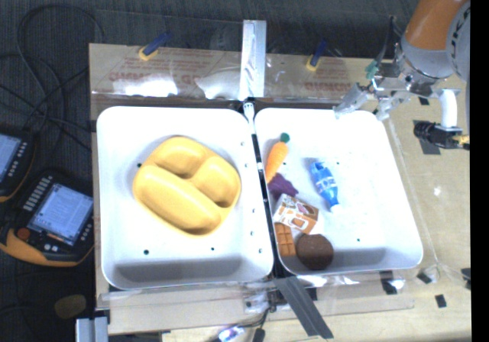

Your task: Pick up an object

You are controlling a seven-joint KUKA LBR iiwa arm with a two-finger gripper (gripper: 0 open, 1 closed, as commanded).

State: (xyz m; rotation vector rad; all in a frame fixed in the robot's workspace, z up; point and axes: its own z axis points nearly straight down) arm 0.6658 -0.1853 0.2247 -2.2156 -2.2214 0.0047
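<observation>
Gripper [365,98] over right bin's [397,180] back-right corner, open/shut state unclear, nothing visibly held.

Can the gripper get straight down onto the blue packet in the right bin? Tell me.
Probably yes. The blue packet lies alone on bare bin floor, apart from the carrot, and the gripper hovers at the right bin's far corner.

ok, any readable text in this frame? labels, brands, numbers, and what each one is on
None can be read.
Blue packet in the right bin: white print, too blurred to read.
Orange and white packet: markings too small to read.
Clear sheet behind the bins: faint reddish print, illegible.
Handheld screens on the floor at left: lit display, too small to read.
</observation>
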